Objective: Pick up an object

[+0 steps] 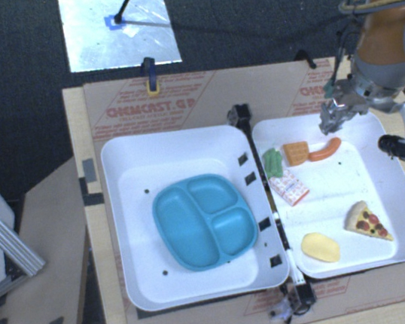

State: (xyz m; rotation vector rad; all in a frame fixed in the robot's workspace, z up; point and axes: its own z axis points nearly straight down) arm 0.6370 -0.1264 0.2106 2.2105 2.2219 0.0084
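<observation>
The right bin (397,187) holds several toy foods: an orange sausage (323,150), an orange square piece (296,153), a green piece (273,162), a red and white packet (290,188), a yellow lump (320,247) and a pizza slice (367,221). My gripper (331,122) hangs over the far edge of this bin, just above and right of the sausage. Nothing shows between its fingers.
The left bin (124,170) holds a blue divided plate (204,220). Black clips run along the seam between the two bins (267,208). The bins rest on a cardboard sheet (200,97). A shiny plate (118,24) lies at the back.
</observation>
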